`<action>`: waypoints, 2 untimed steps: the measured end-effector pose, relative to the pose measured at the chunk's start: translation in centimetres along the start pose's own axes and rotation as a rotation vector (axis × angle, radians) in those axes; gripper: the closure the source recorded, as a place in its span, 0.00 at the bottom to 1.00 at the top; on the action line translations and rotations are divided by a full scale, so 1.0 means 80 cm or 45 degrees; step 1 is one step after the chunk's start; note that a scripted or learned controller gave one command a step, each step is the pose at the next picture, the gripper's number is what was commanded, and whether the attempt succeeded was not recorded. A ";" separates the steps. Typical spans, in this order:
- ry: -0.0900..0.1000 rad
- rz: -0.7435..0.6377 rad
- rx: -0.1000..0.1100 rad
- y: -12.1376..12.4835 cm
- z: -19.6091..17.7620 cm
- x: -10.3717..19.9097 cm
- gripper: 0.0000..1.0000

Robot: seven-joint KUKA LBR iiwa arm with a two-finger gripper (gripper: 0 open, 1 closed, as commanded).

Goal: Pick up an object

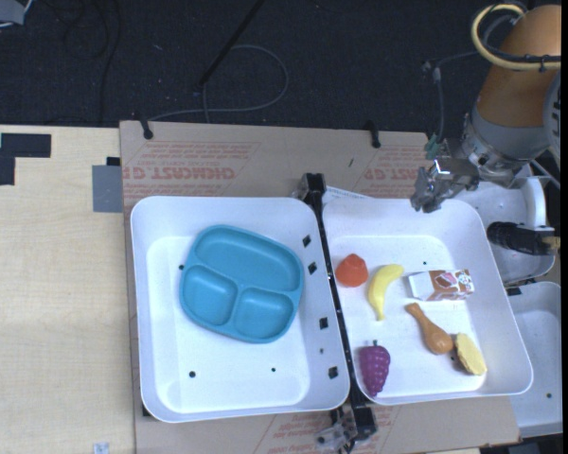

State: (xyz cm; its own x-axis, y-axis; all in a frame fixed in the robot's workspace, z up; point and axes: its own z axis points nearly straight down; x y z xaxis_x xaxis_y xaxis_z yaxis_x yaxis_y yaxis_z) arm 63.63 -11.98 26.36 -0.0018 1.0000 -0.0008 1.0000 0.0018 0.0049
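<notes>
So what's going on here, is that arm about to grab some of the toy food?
It looks that way. The grey-and-orange arm reaches in from the right, its gripper poised over the far edge of the right bin, holding nothing. Below it lie a banana, an orange-red piece, a purple grape bunch, a drumstick and a small carton, all untouched. The left bin holds a blue divided plate.

So the desk [47, 291] is showing off a light wood top, with a big brown cardboard sheet [265, 164] lying flat on it. Two shallow white bins are sitting side by side on that cardboard, the left bin [161, 386] touching the right bin [511, 367] along the middle.
</notes>
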 end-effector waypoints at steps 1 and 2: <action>0.003 -0.002 0.013 -0.018 0.021 0.065 1.00; 0.004 -0.004 0.012 -0.034 0.021 0.141 1.00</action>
State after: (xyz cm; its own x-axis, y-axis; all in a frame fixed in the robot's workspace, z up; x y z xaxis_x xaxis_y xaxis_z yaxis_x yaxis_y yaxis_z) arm 60.92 -0.71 24.66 -0.0049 1.0000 0.0026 1.0000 0.0049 -0.0046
